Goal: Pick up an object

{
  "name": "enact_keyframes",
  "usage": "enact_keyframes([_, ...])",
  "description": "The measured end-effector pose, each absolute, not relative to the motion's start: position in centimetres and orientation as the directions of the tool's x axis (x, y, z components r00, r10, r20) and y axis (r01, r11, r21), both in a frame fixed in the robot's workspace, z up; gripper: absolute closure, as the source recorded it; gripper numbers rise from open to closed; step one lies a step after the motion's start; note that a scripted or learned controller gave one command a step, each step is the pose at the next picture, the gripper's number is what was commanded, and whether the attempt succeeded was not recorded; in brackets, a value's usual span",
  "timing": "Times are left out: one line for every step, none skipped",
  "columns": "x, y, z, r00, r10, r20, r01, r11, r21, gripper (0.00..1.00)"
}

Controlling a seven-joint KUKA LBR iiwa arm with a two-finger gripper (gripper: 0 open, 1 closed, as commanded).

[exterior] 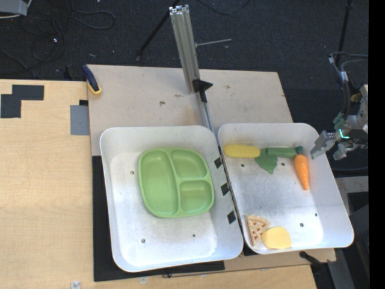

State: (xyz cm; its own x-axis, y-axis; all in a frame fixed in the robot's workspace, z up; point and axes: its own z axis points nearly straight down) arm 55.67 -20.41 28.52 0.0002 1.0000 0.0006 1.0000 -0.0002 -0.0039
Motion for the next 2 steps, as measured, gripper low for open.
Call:
enact_keyframes([55.7,-20.4,28.6,0.000,1.000,0.000,1.000,0.000,-0.001,0.00])
enact_keyframes([56.6,-20.7,23.0,0.000,1.000,0.002,1.000,0.000,-0.007,0.00])
